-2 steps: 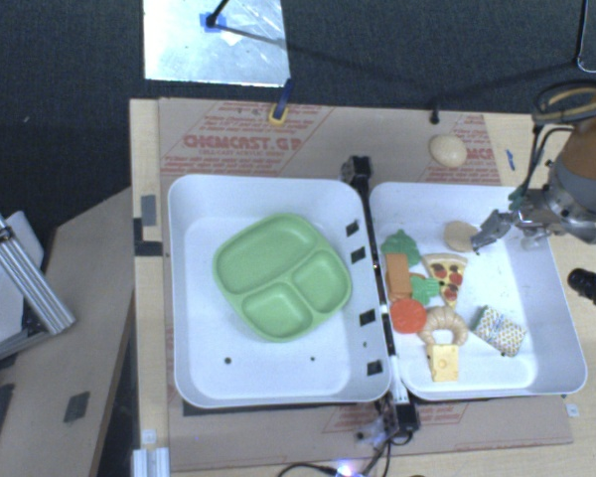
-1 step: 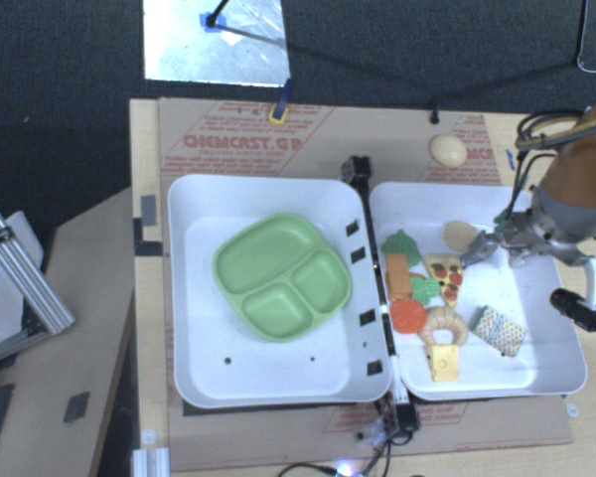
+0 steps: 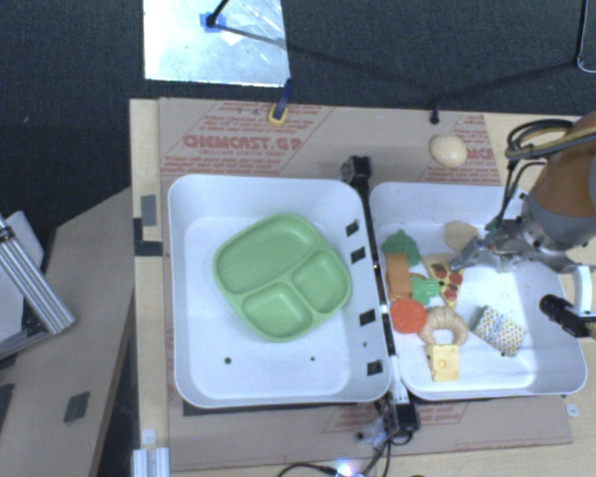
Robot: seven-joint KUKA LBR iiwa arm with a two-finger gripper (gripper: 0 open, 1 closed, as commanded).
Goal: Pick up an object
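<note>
Gripper (image 3: pixel 469 257) is seen just right of the toy food pile (image 3: pixel 424 301) in the right bin (image 3: pixel 551 371); finger state cannot be told.

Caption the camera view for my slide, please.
KUKA arm reaching over toy-filled right bin; green tray in left bin.

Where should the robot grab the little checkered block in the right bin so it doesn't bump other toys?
Probably across the short sides of the checkered block, coming straight down from above. It lies flat and tilted on the right bin floor, with bare floor around it. Its nearest neighbor, the ring-shaped toy, sits to its left, apart from it. The gripper would need turning to match the tilt.
</note>
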